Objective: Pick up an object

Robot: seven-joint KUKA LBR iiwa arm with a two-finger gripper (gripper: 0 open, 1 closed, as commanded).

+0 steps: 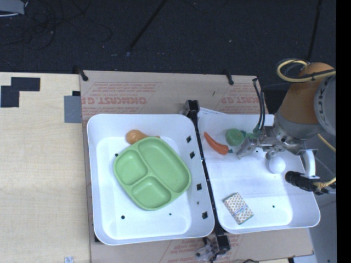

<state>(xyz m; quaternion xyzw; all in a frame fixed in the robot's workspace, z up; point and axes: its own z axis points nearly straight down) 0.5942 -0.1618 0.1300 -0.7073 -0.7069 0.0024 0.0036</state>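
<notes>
Where the grey arm with its orange band (303,100) reaches in from the right, its wrist covers the far right corner of the right-hand shallow white plastic bin (285,215), and the gripper (253,145) is hard to make out beneath it; whether it is released or clenched cannot be told, and nothing can be seen held in it. Its metal tip lies just beside a small round green object (235,136), whose right part is hidden. Next to that lies a slim orange-red carrot-shaped piece (215,143), slanted. A small white ball (276,165) sits below the wrist, and a small patterned rectangular box (238,207) lies tilted near the bin's front. In the left-hand white bin (109,212) rests a smooth light-green plastic plate with three compartments (152,172), partly covering a rounded orange object (135,136) at its upper edge. Both bins sit on brown printed cardboard (137,95) over the pale wooden surface (38,174).
</notes>
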